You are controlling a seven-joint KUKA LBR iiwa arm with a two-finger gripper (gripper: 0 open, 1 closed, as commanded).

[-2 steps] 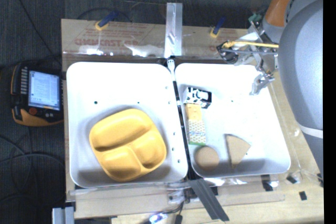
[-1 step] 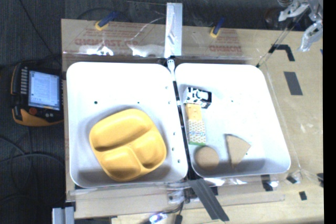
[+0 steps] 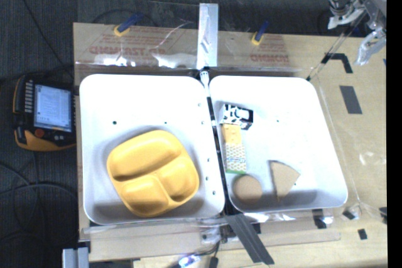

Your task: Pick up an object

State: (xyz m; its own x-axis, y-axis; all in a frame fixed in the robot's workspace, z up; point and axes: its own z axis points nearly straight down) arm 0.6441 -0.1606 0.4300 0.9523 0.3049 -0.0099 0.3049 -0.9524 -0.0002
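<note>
No single object was named for picking, so the candidates were everything in the two bins, and all of them lay well apart from the claw (image 3: 359,6), lower in the view and to its left. Nearest to the claw was the tan wedge (image 3: 284,177) in the right bin (image 3: 317,128), with a round brown disc (image 3: 247,187) just beside it on the far side. Beyond these, a narrow yellow and green packet (image 3: 234,147) lay along the wall of that bin farthest from the claw, and a small black and white piece (image 3: 237,114) was touching or almost touching the packet's upper end. Farthest of all was the big yellow divided dish (image 3: 152,171), alone in the left bin (image 3: 100,103). The claw itself hung outside the bins, over the corner of the bench (image 3: 364,135); it was too small and too mixed with cables to say if it was open or closed, and nothing could be seen in it. In my judgement the step in hand was the approach, with the whole task not yet done. To do it well, the wedge seemed the better target, because it was free on all sides. The packet sat against the wall, which leaves little room on one side, and the dish looked too wide unless it was taken by its rim. The claw should come straight down over the middle of the chosen thing and close across its narrow side.
</note>
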